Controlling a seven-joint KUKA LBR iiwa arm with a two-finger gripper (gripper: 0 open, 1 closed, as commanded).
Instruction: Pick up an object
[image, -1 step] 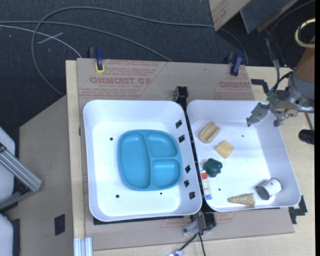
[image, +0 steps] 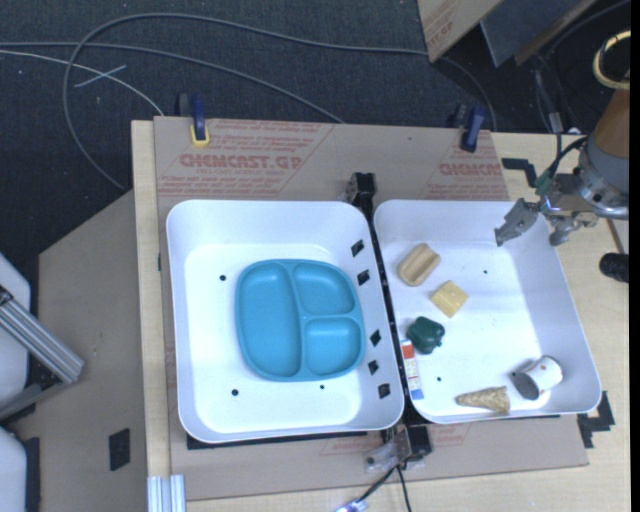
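Pincer (image: 533, 222): open, holding nothing, over right bin (image: 560, 290) at 2 o'clock.
Toys: bread roll (image: 418, 264), yellow block (image: 449, 298), green lump (image: 427, 334) at 9 o'clock.
Left bin (image: 195, 300): blue tray (image: 298, 318).

My bench is a tan board (image: 300, 150) w/ red print, clamps (image: 199, 125) at the top edge; dark carpet (image: 250, 50) w/ cables (image: 120, 60) upper left, cardboard box (image: 450, 22) upper right.

On my desk (image: 150, 300) two bins sit side by side. The left bin (image: 190, 300) holds a divided plate (image: 298, 318). The right bin (image: 560, 300) holds six small objects, and my claw (image: 535, 222) hangs over its far right edge.
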